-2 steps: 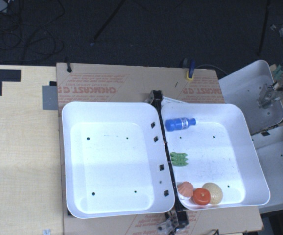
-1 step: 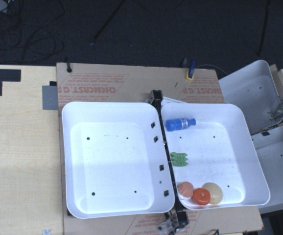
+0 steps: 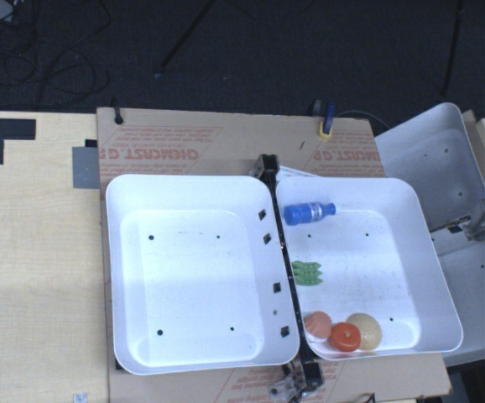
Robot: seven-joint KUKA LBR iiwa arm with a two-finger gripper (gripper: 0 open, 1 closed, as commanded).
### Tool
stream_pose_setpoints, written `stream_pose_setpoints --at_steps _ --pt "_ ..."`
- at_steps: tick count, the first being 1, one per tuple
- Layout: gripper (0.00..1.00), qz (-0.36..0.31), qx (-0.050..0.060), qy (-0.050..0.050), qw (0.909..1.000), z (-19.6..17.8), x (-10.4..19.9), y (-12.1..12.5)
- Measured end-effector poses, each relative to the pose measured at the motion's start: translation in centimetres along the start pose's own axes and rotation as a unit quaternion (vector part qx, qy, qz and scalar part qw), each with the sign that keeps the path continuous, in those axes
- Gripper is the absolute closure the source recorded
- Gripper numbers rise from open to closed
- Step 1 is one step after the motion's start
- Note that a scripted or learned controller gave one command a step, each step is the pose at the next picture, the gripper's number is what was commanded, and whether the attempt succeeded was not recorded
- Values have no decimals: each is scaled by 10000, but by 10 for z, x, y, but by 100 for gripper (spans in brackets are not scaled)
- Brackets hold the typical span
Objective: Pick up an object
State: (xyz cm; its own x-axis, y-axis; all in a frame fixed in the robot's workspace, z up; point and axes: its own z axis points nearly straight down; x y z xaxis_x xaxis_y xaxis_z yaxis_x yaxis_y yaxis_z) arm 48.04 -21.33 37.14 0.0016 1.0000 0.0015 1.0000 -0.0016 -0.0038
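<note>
The right bin [image 3: 410, 250] holds several small objects. A blue bottle [image 3: 309, 213] lies on its side near the bin's far left corner. A small green ridged piece [image 3: 307, 274] rests against the left wall, about halfway down. In the near left corner sit a pale pink round piece [image 3: 317, 324], a red round piece [image 3: 345, 337] and a beige round piece [image 3: 365, 330], close together and touching.
The left bin [image 3: 133, 292] stands beside the right one, joined by a black divider with clips [image 3: 278, 259]. Both rest on a cardboard sheet [image 3: 184, 145] on the wooden bench. A grey metal plate [image 3: 431, 154] leans at the right.
</note>
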Motion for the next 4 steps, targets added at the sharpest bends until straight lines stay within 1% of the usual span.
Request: stream_pose_setpoints --at_steps 1,2,3,4 --pt "100 -5 7 0 10000 46 0 5" --pt "100 -8 -22 -11 10000 29 -1 1" --pt "100 -11 -14 -9 10000 31 -1 6" --pt "100 -16 0 -1 10000 40 12 -5"
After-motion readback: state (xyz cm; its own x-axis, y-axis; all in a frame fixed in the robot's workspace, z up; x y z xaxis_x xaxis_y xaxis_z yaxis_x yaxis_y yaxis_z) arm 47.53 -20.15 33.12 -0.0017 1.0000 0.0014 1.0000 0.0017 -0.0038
